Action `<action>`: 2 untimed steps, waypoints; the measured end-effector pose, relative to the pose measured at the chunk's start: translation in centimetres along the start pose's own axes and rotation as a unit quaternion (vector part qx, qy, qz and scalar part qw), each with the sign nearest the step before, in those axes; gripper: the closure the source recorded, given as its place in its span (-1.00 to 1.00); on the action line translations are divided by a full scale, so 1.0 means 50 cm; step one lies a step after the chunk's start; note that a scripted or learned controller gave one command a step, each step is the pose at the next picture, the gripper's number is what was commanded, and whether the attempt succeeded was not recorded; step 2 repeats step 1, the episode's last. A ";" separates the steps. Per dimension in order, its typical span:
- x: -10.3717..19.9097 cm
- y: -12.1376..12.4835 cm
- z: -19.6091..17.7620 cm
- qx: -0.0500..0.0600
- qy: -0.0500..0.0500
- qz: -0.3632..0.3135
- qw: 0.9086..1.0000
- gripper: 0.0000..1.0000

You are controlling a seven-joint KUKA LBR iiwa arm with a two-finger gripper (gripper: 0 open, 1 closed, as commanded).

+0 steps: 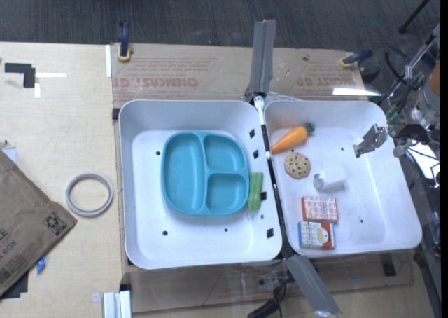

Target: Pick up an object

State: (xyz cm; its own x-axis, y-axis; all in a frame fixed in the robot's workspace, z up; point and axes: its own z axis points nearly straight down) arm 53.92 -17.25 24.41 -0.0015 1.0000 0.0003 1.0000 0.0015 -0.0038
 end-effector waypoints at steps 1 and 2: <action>0.122 -0.013 0.227 0.000 0.000 0.022 1.000 -1.00; 0.122 -0.013 0.227 0.000 0.000 0.022 1.000 -1.00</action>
